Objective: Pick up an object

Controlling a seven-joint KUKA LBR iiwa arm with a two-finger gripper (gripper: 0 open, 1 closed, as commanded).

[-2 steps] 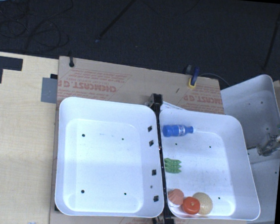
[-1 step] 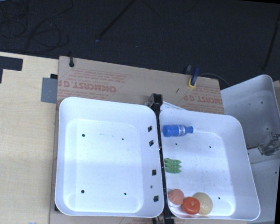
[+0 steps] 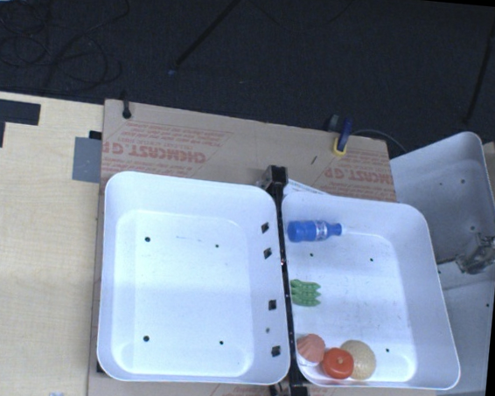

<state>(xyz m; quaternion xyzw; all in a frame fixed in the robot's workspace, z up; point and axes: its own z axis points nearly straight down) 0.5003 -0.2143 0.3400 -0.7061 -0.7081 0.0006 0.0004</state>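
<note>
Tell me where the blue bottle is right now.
The blue bottle lies on its side in the right bin, near its far-left corner by the divider, with the green item nearer the camera.

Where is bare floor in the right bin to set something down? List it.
Free: the right bin floor right of the blue bottle and green pea pod, out to its right wall. Crowded: the near corner, where pink piece, red piece and tan round cluster.

Entry: arm part (image 3: 481,252), partly seen at the right edge of the scene. Pale grey, metallic in look, with thin angular outlines. It is blurred and small; bands, cables, screws and markings cannot be told.
</note>
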